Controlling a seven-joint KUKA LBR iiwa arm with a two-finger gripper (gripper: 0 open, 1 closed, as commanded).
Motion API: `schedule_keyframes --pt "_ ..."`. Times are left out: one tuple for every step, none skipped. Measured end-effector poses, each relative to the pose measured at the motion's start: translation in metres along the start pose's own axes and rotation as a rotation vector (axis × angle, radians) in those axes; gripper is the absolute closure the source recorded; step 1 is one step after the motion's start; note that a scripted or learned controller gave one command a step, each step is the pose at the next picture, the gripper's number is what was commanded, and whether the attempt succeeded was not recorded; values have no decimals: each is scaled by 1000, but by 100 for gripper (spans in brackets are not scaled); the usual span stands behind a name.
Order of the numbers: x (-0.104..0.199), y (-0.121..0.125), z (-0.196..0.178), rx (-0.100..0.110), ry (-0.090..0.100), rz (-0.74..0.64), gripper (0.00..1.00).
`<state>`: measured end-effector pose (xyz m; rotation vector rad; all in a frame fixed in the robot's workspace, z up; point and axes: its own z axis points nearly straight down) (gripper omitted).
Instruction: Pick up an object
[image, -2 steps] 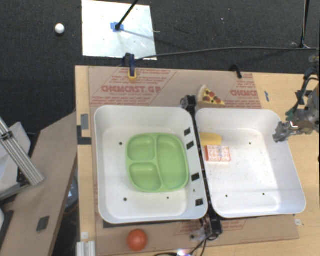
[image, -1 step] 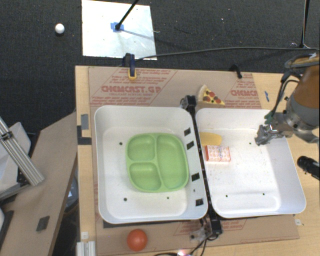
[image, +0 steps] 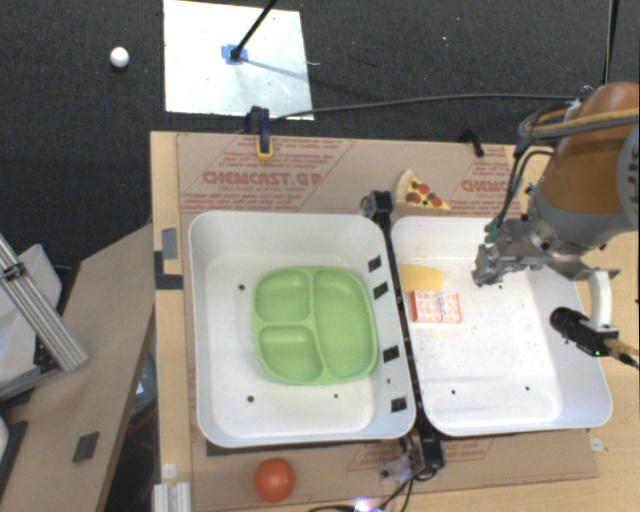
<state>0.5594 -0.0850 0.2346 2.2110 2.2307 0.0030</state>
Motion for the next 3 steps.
schedule_keyframes --pt "63 -1 -2 0 1 -2 100" --pt "113 -11 10 1 1 0 100" --pt "165 -13 20 2 1 -1 100"
